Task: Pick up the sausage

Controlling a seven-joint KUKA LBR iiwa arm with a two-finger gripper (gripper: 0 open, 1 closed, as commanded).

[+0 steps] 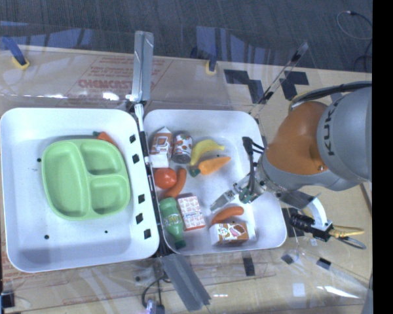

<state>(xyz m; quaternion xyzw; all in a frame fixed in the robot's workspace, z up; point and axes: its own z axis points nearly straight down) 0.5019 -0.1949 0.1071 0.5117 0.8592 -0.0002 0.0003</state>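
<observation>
We found the sausage [227,212] in the lower right part of the right bin [203,118], a short reddish-orange link lying nearly flat, tilted slightly up toward the right. Its lower edge rested against the top of a small printed carton [233,232], and a red-and-white box [192,212] sat just to its left. The tool [244,194] hung just above and to the right of the sausage's right end, near it but not closed on it; whether its fingers were apart or together we could not tell at this angle. We judged the sausage to be a light toy piece, probably smooth plastic or rubber, rounded and so inclined to roll or slip out of a pinch. The sensible hold, as we saw it, was across its middle, fingers squeezing the short width at right angles to its length, where the body is thickest. The tapered ends looked a poorer choice. The neighbouring carton left little room on the lower side, which could crowd one finger.
</observation>
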